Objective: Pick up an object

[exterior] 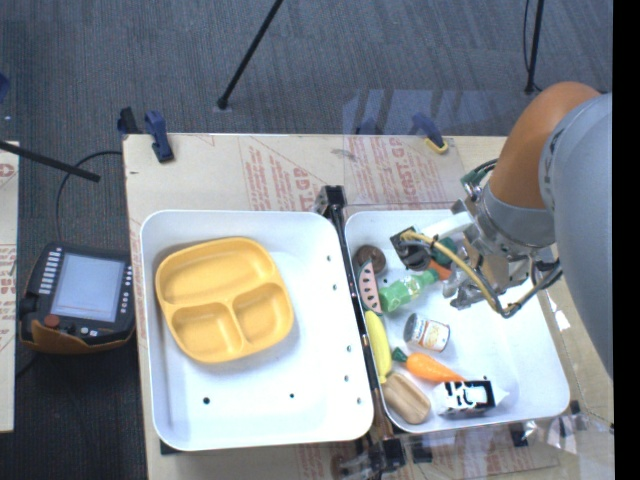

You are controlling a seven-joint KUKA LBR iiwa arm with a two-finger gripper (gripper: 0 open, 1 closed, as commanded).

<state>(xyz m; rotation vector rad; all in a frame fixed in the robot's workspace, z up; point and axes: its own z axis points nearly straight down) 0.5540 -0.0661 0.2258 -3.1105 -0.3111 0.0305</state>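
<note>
In the right bin, closest to the camera, lay a bun, a carrot, a banana and a small jar. Farther back, a green bottle lay just left of the jaws. I could not tell if the jaws were open.

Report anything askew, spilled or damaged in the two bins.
Nothing looks spilled or broken. The small jar and green bottle lie on their sides in the right white bin; the yellow divided tray sits skewed in the left white bin.
</note>
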